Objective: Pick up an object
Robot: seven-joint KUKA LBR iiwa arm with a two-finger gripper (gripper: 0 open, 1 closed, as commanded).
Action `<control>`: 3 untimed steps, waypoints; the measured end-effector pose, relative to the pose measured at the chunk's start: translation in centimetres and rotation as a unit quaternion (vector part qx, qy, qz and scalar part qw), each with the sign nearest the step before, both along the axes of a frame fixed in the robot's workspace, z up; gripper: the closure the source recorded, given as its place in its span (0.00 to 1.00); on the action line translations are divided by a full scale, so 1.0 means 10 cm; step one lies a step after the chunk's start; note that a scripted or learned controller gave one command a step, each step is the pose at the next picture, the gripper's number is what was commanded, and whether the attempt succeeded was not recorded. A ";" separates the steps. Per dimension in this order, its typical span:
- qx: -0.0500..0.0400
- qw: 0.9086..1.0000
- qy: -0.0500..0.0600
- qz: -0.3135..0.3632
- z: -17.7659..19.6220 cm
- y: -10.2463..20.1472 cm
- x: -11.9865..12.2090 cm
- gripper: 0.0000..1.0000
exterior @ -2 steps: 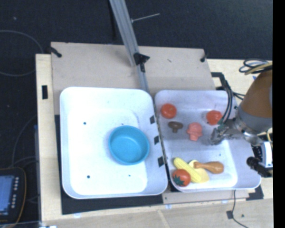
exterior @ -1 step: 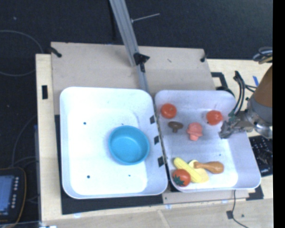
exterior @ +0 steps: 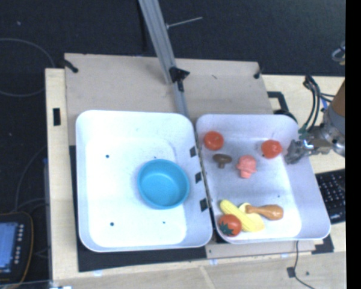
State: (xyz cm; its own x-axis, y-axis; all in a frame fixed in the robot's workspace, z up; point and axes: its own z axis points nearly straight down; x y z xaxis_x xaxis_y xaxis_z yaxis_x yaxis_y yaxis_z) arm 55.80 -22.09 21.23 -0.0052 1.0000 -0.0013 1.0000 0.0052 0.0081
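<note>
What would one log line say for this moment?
gripper: at right bin rim | holding: nothing seen | nearest: red ball

You have two white bins: the left bin (exterior: 96, 161) and the right bin (exterior: 301, 203). The left one contains one blue bowl (exterior: 162, 183). In the right one you can count seven small items: three red ones, one brown, one pink, one yellow, and one orange-brown.

the arm (exterior: 336, 122) reaches in from the right, wrist low.
</note>
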 end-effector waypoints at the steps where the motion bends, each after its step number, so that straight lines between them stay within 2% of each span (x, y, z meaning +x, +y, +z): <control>1: 0.000 1.000 -0.001 0.000 0.62 0.01 0.10 1.00; 3: 0.001 1.000 0.002 0.002 0.68 1.10 0.53 1.00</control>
